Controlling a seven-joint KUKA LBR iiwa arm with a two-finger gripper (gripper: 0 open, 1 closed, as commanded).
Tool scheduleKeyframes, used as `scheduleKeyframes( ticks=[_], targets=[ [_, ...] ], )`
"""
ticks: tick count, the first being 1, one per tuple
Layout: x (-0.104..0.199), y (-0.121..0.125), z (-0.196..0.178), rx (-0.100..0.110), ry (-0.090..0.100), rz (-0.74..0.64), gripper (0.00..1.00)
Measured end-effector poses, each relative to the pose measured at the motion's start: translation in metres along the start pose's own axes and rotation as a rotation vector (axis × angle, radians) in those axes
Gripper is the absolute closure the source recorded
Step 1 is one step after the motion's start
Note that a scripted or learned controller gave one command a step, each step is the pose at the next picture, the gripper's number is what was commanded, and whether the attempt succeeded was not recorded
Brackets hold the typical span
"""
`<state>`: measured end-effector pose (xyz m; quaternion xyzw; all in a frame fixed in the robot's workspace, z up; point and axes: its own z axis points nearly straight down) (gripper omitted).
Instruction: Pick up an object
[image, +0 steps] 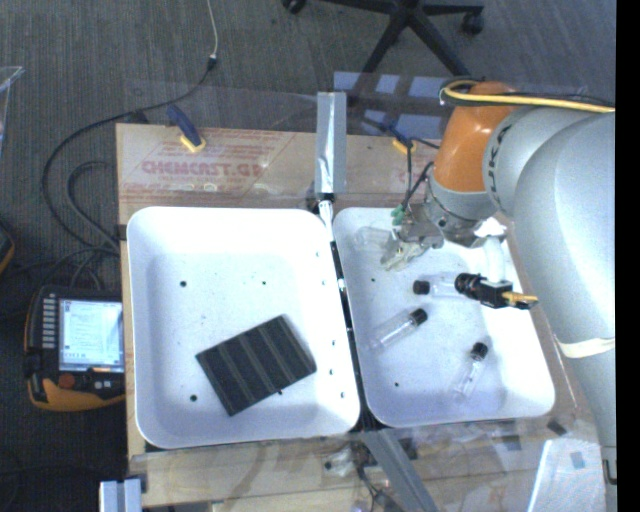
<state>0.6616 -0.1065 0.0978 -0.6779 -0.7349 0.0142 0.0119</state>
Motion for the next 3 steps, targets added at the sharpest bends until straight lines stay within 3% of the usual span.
scheduleKeyframes(
  ticks=[1, 2, 3],
  targets=[
    [0.0, 0.001, -0.001, -0.005, -0.002, 0.0, 0.0],
    [-0.037, -0.054, 0.009, -0.047, -0.002, 0.013, 0.0],
    [-0.069, -0.12, 0.011, -0.048, -0.005, -0.016, 0.0]
  ],
)
